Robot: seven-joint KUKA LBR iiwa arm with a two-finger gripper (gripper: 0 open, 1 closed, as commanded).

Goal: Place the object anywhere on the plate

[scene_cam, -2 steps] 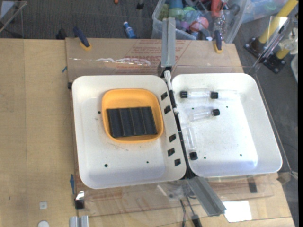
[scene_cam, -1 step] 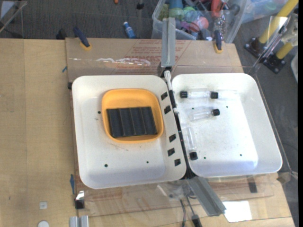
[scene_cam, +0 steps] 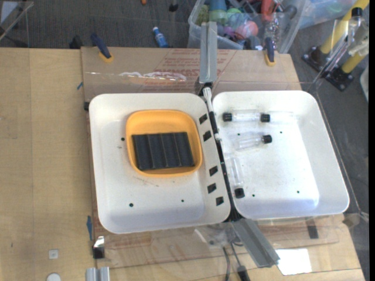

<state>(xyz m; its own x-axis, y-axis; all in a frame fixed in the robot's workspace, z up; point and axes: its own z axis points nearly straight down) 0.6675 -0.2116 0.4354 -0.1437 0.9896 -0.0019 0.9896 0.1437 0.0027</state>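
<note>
While on plate (scene_cam: 164,120), blk obj (scene_cam: 163,151) lies flat.

A robot lab: taped bench (scene_cam: 41,127), white bins (scene_cam: 146,215) (toy crate (scene_cam: 252,10) behind).

Left bin (scene_cam: 111,209): my way down blocked mid-bin by orange plate (scene_cam: 136,122) carrying black ribbed block (scene_cam: 163,151). Right bin (scene_cam: 304,174): three clear vials (scene_cam: 246,117) crowd left half; right half open floor.

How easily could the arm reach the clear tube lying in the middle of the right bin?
Probably yes: the clear tube lies apart from the other tubes and the walls of the right bin, with nothing over it.
</note>
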